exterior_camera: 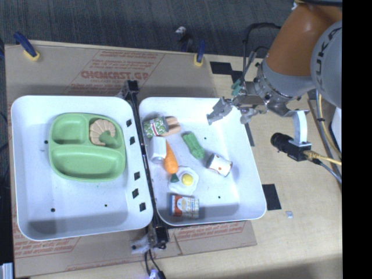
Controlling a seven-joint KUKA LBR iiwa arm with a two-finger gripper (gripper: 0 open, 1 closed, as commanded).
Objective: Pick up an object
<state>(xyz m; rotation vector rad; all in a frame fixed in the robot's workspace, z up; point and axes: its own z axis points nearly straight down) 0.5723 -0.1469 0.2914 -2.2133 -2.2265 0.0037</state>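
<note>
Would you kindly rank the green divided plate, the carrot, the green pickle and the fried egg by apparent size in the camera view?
1. green divided plate, by far the largest
2. carrot, fried egg and green pickle look too alike to rank

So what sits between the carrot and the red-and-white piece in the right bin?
In the camera view, the green pickle lies between the carrot and the red-and-white piece, slightly above their line.

Small toy foods, among them an orange carrot [170, 160] and green pickle [193, 145], lie scattered in the right bin [244, 173].
</note>
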